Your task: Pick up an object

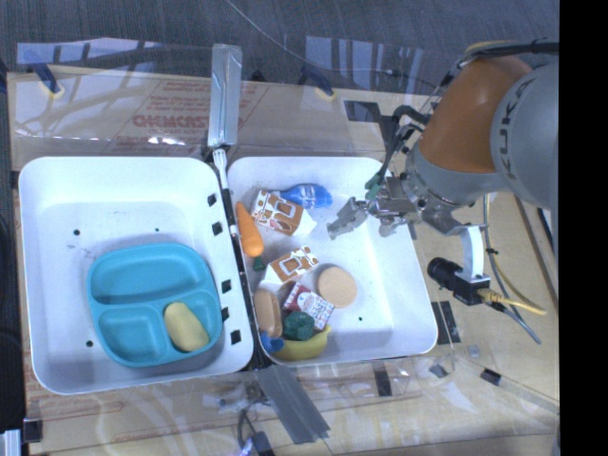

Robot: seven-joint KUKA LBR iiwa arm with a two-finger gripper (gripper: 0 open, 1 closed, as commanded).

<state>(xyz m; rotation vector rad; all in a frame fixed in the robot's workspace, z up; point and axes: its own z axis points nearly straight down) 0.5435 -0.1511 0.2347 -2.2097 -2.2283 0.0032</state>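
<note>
My gripper [369, 224] hangs over the right part of the right bin [404, 293], open, with bare white floor between its fingers. To its left lie several toy foods: an orange carrot [250, 231] by the bin's left wall, a small printed carton [276, 213], a blue piece [309, 196], a second small carton [294, 262] and a round tan cookie [335, 286]. At the front lie a bun [267, 312], a red-white packet [311, 304], a green piece [300, 326] and a banana [302, 348].
The left bin [57, 207] holds a teal divided tray [142, 293] with a yellow potato-like piece [186, 326] in its front right compartment. A metal divider strip [224, 93] stands between the bins at the back. Cables and a black fitting [456, 281] lie right of the right bin.
</note>
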